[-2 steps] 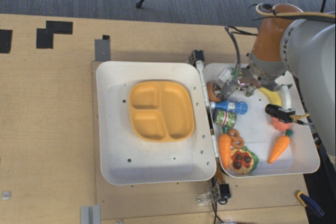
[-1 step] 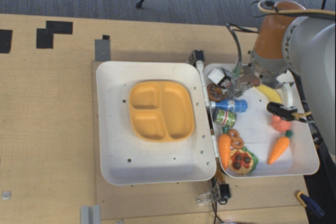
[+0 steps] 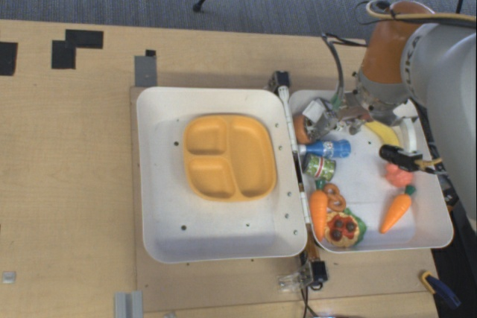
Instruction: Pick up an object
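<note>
In the right bin (image 3: 440,231) we find the toys gathered: a blue bottle (image 3: 328,150) lying on its side near the bin's left wall, a green can (image 3: 319,167) just below it, two carrots (image 3: 318,213) (image 3: 396,211), a pizza slice (image 3: 343,227), a pretzel (image 3: 335,196), a banana (image 3: 383,132) and a pink piece (image 3: 399,175). The gripper (image 3: 337,119) hangs low just above the bottle; whether it is clenched or released we cannot tell, and we see nothing between its tips. The left bin (image 3: 160,234) holds a yellow divided plate (image 3: 226,157).
</note>
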`<move>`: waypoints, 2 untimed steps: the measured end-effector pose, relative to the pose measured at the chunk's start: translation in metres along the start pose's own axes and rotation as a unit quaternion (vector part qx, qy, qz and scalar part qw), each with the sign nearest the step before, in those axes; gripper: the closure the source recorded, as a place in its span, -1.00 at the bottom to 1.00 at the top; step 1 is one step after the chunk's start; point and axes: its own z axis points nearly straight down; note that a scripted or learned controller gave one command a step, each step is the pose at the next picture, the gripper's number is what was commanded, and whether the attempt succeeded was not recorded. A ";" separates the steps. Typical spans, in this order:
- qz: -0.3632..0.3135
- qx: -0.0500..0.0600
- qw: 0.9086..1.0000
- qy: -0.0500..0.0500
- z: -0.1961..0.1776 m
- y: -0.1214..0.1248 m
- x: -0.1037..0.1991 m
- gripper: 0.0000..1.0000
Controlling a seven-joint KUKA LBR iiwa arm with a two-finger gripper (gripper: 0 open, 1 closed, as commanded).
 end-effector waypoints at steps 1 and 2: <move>-0.039 -0.001 0.999 -0.004 0.007 0.003 -0.001 -1.00; -0.042 -0.002 0.999 -0.003 -0.002 0.004 0.001 1.00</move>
